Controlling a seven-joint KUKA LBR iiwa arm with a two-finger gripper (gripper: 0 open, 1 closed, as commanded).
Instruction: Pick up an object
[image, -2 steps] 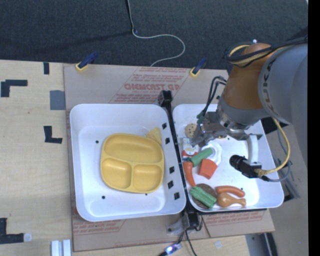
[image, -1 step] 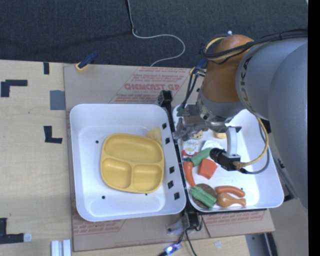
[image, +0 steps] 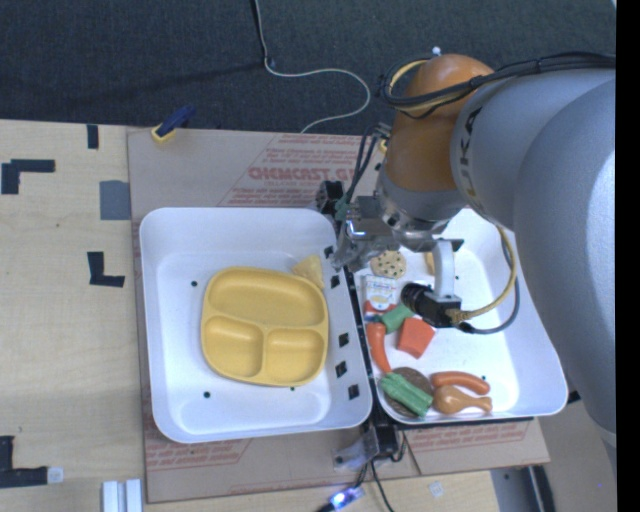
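My gripper (image: 368, 240) hangs low over the far left corner of the right bin (image: 535, 375), under the grey arm with its orange band. Just below it lie a round cookie (image: 387, 264) and a small white packet (image: 380, 292). Further toward the front are an orange carrot (image: 377, 346), a green piece (image: 397, 318), a red block (image: 416, 338), a brown and green burger-like toy (image: 405, 391), a sausage (image: 460, 381) and a drumstick (image: 462, 403). The arm hides the far part of this bin.
The left bin (image: 170, 300) holds a yellow divided tray (image: 265, 325) and a pale yellow wedge (image: 310, 268) next to the wall between the bins. A black cable part (image: 440, 305) dangles over the right bin. A white cord (image: 300, 72) crosses the floor behind.
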